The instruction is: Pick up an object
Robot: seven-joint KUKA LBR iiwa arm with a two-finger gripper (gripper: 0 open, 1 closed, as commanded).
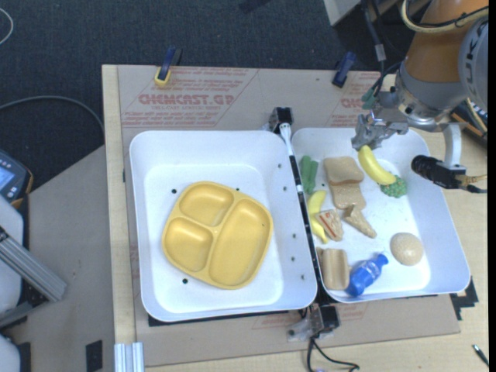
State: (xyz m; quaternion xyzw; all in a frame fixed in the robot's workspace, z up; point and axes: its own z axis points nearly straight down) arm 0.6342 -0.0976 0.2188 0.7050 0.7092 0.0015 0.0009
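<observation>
My gripper (370, 139) hangs over the back of the right bin (449, 231), just above the top end of a yellow banana (377, 167). The banana lies slanted, its lower end by a green broccoli piece (396, 187). Whether the gripper touches the banana I cannot tell. Left of the banana lie two tan bread slices (344, 170). Further forward are a small yellow banana (316, 214), a sandwich wedge (360, 222), a round beige bun (406, 248), a blue bottle (364, 275) and a toast piece (335, 267).
The left bin (147, 177) holds a yellow divided plate (218, 233). A green pod (309, 173) lies along the right bin's left wall. Blue clamps (164, 67) sit on the board's back edge. A black cable fitting (434, 170) juts over the right bin's right rim.
</observation>
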